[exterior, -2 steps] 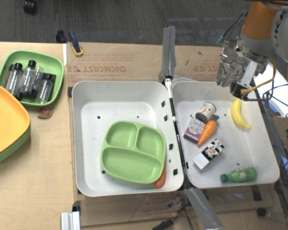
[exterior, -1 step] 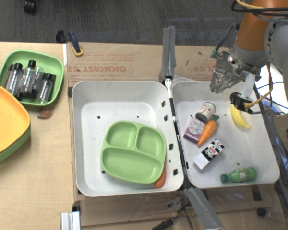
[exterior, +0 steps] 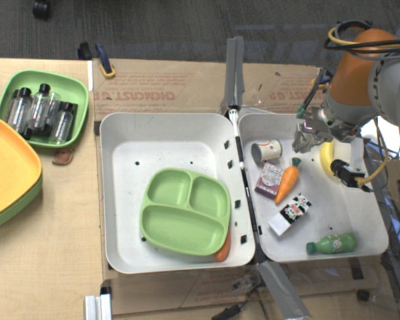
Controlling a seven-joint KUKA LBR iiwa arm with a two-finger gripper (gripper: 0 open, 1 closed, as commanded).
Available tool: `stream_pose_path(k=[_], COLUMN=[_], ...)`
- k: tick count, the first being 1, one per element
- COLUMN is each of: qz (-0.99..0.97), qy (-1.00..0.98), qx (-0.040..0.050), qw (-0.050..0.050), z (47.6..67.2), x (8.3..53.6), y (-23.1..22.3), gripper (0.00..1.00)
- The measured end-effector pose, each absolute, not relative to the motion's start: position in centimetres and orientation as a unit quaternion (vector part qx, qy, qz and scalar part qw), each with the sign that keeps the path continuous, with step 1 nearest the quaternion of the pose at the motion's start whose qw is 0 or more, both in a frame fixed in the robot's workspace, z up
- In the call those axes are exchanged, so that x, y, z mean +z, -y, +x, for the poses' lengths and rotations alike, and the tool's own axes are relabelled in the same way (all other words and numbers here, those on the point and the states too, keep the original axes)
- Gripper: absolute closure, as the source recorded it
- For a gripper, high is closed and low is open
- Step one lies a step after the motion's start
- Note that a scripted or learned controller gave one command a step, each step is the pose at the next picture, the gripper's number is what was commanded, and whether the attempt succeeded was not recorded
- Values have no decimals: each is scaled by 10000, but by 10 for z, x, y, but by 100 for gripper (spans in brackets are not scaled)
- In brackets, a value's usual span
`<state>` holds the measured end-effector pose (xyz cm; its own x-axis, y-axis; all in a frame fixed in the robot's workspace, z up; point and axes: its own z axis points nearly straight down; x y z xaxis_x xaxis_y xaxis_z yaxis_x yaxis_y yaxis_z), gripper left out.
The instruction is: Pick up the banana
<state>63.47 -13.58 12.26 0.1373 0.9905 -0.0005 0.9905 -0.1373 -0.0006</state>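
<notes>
The banana (exterior: 327, 159) is yellow and lies in the right bin (exterior: 370, 219) near its far right wall, partly covered by the arm's wrist and a black cable. My gripper (exterior: 307, 139) hangs over the far part of that bin, just left of the banana and a little above it. Nothing shows between its tips. An orange carrot (exterior: 287, 183) lies just below and left of the gripper.
The right bin also holds a small cup (exterior: 267, 151), a pink box (exterior: 269, 179), a black-and-white carton (exterior: 291, 213) and a green bottle (exterior: 331, 244). A green divided plate (exterior: 187, 211) sits in the left bin (exterior: 120, 179). Left of the bins stand yellow plates (exterior: 7, 172) and a green tray of bottles (exterior: 43, 109).
</notes>
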Motion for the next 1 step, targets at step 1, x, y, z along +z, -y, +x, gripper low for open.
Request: stream_pose_path(k=[1], qz=[-6950], qy=[7190], qx=[3], qw=[5], z=[602], x=[117], y=[200], gripper=[100])
